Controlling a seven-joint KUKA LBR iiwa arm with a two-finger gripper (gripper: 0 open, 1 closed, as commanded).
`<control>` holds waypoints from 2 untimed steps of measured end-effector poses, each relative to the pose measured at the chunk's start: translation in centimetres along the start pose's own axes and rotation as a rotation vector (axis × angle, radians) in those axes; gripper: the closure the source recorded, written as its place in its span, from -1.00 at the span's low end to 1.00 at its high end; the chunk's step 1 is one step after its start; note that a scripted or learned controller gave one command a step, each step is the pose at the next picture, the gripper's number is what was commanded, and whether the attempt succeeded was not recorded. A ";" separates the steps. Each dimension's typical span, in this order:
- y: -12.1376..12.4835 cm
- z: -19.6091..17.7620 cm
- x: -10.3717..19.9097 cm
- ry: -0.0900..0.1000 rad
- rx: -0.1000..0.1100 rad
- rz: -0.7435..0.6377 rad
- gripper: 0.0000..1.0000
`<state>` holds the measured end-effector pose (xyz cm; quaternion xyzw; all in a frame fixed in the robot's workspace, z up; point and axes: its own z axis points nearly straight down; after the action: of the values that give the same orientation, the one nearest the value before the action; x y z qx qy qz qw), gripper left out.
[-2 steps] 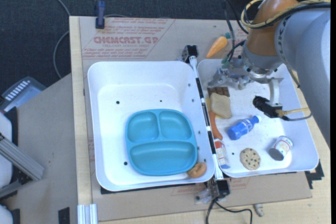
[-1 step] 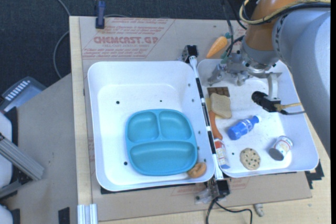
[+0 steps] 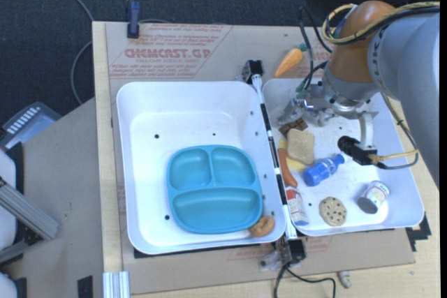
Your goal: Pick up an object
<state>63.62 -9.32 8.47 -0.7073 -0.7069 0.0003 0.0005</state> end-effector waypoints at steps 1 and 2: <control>-9.2 0.0 0.1 0.000 0.000 0.001 -1.00; -3.3 0.0 -0.8 0.000 -0.002 0.000 -1.00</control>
<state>60.31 -10.09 8.48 -0.7072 -0.7070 -0.0003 -0.0002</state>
